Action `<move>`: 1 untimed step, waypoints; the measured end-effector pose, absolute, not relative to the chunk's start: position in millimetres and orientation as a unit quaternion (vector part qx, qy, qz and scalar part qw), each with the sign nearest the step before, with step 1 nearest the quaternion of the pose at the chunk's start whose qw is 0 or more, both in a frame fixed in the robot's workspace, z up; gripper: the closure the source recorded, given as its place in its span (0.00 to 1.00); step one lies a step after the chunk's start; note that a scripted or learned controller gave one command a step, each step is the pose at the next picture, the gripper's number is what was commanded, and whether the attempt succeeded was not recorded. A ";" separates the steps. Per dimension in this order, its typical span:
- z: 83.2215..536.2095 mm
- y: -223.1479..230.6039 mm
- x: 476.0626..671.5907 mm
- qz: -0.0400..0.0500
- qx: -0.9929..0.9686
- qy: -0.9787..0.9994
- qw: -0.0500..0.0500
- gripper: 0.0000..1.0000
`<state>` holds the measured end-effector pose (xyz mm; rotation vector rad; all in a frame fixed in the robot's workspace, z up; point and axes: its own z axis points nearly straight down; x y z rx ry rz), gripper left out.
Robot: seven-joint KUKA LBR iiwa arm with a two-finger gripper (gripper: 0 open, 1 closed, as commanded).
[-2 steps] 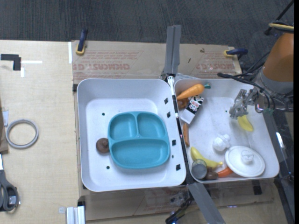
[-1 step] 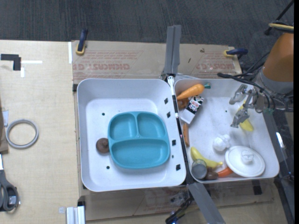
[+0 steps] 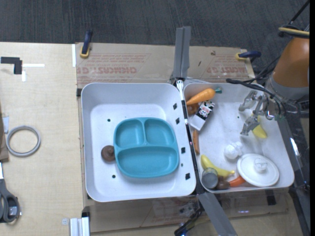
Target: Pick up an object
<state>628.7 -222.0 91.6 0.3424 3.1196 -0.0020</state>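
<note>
My gripper (image 3: 252,124) hangs low over the right bin (image 3: 283,146), near its right wall, with the orange-banded arm (image 3: 293,63) behind it. A small yellow object (image 3: 260,131) lies right beside the gripper's tip, and I cannot tell whether they touch. Elsewhere in this bin are an orange carrot (image 3: 200,97), a black-and-white toy (image 3: 203,112), a small white ball (image 3: 231,152), a white lidded bowl (image 3: 258,169), a banana (image 3: 214,165) and a grey can (image 3: 209,179).
The left bin (image 3: 93,146) holds a teal divided plate (image 3: 146,147) and a small brown object (image 3: 108,153). A grey tape ring (image 3: 21,140) lies on the bench at left. A grey divider bar (image 3: 181,53) stands between the bins.
</note>
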 end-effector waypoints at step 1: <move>92.3 -220.5 631.9 -0.001 0.082 0.997 0.002 0.00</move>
